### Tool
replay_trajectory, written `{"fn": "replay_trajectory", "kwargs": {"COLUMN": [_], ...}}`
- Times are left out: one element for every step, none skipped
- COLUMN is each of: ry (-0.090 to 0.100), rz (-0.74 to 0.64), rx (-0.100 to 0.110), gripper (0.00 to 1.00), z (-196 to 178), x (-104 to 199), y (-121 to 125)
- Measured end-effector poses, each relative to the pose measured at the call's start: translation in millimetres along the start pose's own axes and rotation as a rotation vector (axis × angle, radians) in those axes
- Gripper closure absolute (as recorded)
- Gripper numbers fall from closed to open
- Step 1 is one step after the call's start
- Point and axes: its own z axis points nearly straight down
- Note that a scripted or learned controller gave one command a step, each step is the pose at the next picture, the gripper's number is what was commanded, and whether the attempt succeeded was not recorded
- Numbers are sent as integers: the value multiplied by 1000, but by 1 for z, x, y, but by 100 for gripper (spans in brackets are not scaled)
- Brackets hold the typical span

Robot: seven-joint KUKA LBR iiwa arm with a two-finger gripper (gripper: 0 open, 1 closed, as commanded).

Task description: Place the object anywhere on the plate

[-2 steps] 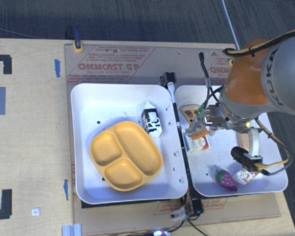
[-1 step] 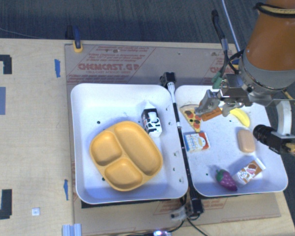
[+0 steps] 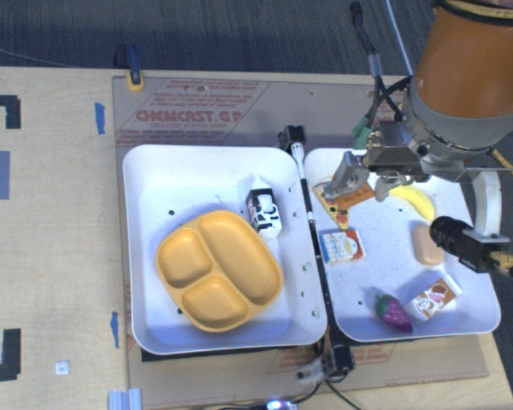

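Note:
A yellow plate (image 3: 219, 269) with three compartments lies in the left bin (image 3: 154, 178). Just off its upper right rim stands a small black-and-white carton (image 3: 263, 211). My gripper (image 3: 349, 179) hangs low over the upper left corner of the right bin (image 3: 479, 314), directly above a flat orange object (image 3: 356, 198). The gripper body hides part of that object, and I cannot tell whether it is touching it.
In the right bin lie a banana (image 3: 413, 200), a tan rounded piece (image 3: 427, 246), purple grapes (image 3: 394, 312), a small brown-and-white carton (image 3: 435, 298) and a white-and-blue packet (image 3: 341, 246). A black fitting (image 3: 458, 238) on the arm overhangs the bin's right side.

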Motion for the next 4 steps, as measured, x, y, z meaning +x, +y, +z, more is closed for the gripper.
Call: {"fn": "replay_trajectory", "kwargs": {"ry": [0,0,1,2], "rz": [0,-1,-3,-4], "rx": [1,2,-1,-3], "gripper": [100,100,100,100], "z": [-17,-29,-39,-50], "x": [39,96,97,97], "y": [0,-1,0,1]}}
